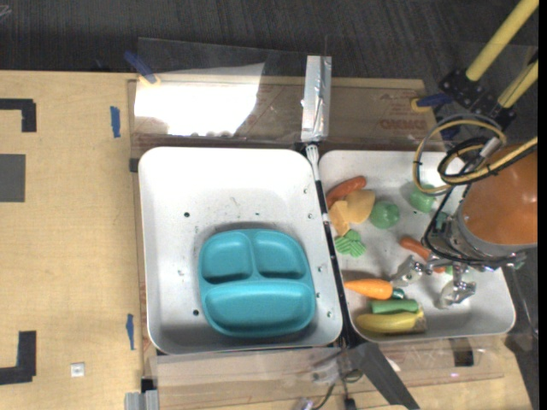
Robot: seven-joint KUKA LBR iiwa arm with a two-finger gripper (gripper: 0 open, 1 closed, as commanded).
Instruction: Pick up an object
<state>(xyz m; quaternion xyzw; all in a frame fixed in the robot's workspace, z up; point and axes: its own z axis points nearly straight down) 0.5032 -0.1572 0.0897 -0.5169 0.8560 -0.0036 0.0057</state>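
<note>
— Which step is being done here?

— The reaching step, it can be guessed. The gripper (436, 280) is seen low in the right bin (500, 319), at the lower right of the frame. Nothing has been picked up yet.

— How are the fingers (413, 269) held?

— They are spread apart. Nothing is seen between them, so nothing is held.

— Where are the things that could be picked up?

— All are found in the right bin. A carrot (369, 288) is laid just to the left of the gripper. A banana (389, 321) is laid below the carrot, near the bin's bottom edge, with a small green piece (402, 306) just above it. A little red piece (414, 248) is seen just above the gripper. Higher up, an orange pepper (346, 186), a pale yellow lump (355, 209), a green ball (385, 214) and a green leafy piece (349, 246) are bunched by the bin's left wall.

— And the left bin (162, 186)?

— A blue tray (255, 280) with three parts is kept there, well apart from the gripper.

— What is called for next?

— One toy should be chosen; the carrot is nearest. The fingers must be placed on both sides of it, then closed, then lifted. The toys are crowded, so a slip could easily be made.
</note>
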